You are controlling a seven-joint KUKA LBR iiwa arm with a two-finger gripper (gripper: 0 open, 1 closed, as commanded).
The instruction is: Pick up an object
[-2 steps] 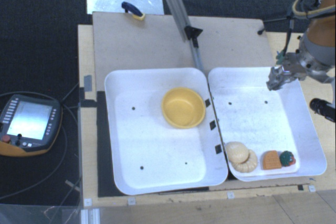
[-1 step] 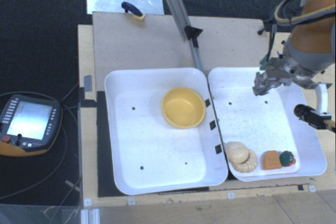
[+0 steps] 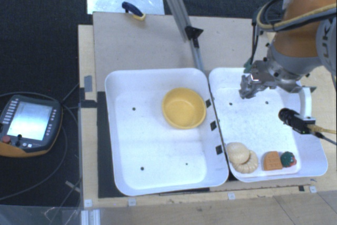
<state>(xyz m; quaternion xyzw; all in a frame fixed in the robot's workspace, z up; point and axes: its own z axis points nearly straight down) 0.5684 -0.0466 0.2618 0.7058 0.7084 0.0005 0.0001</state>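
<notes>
Two shallow white bins sit side by side on the worktop (image 3: pixel 137 39). The left bin (image 3: pixel 124 166) holds a yellow bowl (image 3: pixel 184 108), upright, lying toward the wall that this bin shares with its neighbour and nearer the bin's far rim than its near one. The right bin (image 3: pixel 316 158) holds a small group of objects in its near corner, well apart from the bowl: a pale, round, ridged piece (image 3: pixel 241 157) just beside the shared wall, next to it a small orange block (image 3: pixel 272 160), and touching that block's far side a dark green rounded item with a red spot (image 3: pixel 288 159); what these small things are exactly is too fine to tell.

The grey arm with its orange band (image 3: pixel 310 13) reaches over the right bin from the side away from the bowl. Its gripper (image 3: pixel 247 91) hangs above the bin's far part, near the shared wall, well apart from the cluster of small objects and apart from the bowl. Nothing is seen between the jaws; whether they stand apart or together cannot be told from this angle. A black cylindrical part (image 3: pixel 295 120) juts out below the wrist, over the bin's floor.

Off the worktop, beyond the left bin on the side away from the arm, a handheld control pendant (image 3: pixel 29 125) with a lit screen lies on dark flooring.
</notes>
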